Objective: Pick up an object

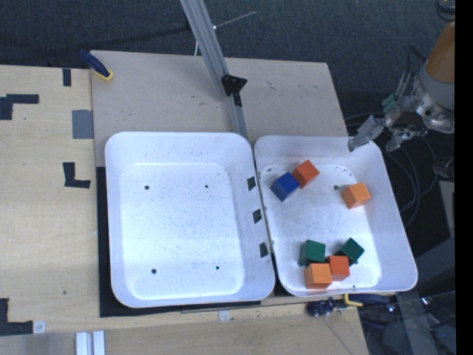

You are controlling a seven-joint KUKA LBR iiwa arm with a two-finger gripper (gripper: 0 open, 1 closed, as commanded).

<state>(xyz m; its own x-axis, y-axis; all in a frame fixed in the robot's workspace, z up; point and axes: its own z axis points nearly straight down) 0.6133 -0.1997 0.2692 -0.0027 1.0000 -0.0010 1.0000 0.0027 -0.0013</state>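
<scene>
Plywood bench under two white bins, and I see my gripper [378, 134] hanging open and empty above the right bin's [392, 220] far corner, nearest an orange cube [356, 194], blue cube [284, 186] further left.

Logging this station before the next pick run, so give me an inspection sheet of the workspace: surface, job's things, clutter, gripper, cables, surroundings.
Surface: wooden bench bearing a left bin and a right bin, side by side on a dark mat.
Job's things: all in the right bin. A blue cube touches an orange cube; another orange cube lies apart; two green cubes and two orange cubes cluster at the near edge.
Clutter: blue-and-yellow clamp at the bench's far edge; dark tape marks at left.
Gripper: gripper over the right bin's far right corner, holding nothing.
Cables: dark cables right of the bench.
Surroundings: slanted metal rail; dark floor.
</scene>
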